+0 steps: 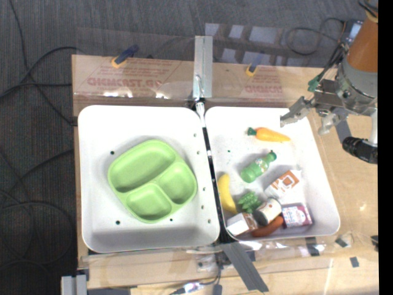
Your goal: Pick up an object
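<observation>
Orange carrot (pixel 270 134), green tip pointing left, lies crosswise just below-left of the spread, empty claw (pixel 310 113).

Two white bins, the left one (pixel 92 165) and the right one (pixel 319 183), look like smooth, slightly glossy plastic, and the green divided tray (pixel 152 180) in the left bin has a matt plastic look. The counter (pixel 350 189) appears as pale, smooth wood, with grey metal strips (pixel 202 66) between the bins. The surrounding floor (pixel 37 42) looks like rough grey carpet.
</observation>
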`<state>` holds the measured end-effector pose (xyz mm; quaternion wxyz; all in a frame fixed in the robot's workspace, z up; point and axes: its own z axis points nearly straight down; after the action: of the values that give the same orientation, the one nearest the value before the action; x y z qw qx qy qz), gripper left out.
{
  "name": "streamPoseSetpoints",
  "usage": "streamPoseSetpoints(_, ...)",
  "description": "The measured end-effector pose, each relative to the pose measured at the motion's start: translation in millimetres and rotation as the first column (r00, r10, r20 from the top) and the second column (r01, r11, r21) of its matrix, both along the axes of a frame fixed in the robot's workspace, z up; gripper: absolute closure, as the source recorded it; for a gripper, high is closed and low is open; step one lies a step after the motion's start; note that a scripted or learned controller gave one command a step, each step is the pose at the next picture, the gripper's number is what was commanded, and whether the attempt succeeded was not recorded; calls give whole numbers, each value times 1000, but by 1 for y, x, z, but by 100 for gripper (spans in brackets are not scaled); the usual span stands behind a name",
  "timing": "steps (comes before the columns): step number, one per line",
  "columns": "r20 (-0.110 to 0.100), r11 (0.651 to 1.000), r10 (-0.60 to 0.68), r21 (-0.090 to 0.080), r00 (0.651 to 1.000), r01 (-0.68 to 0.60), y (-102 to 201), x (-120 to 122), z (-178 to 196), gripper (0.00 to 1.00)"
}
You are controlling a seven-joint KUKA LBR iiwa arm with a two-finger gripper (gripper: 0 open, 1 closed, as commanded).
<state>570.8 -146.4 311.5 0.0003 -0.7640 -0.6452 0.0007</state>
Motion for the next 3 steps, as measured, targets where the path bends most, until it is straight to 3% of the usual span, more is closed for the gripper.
streamPoseSetpoints(1, -2, 1000, -20, -2, 1000, 20, 0, 71, -176, 0)
streamPoseSetpoints(2, -10, 987, 163, 5, 987, -163, -38, 97, -225, 0)
streamPoseSetpoints(3, -1, 973, 230, -3, 973, -230, 1, 86, -212, 0)
